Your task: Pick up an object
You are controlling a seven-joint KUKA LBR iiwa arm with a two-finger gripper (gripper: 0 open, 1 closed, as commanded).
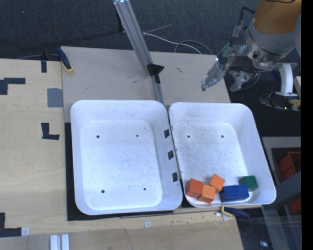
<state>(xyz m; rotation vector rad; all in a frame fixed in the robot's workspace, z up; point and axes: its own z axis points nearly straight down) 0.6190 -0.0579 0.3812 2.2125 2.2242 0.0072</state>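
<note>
Several small blocks lie bunched in the near right corner of the right bin (210, 108): three orange blocks (195, 187), a blue block (234, 193) and a green block (249, 182). My gripper (223, 86) hangs above the bench beyond the far edge of the right bin, well away from the blocks. Its two fingers stand apart, open, with nothing between them. The grey arm with its orange band (276, 14) reaches in from the upper right.
The left bin (74, 117) sits beside the right one. A slanted metal rail (139, 41) runs down to the gap between the bins. A blue and yellow clamp (65, 59) lies at the far left, and a thin cable (188, 46) lies behind the bins.
</note>
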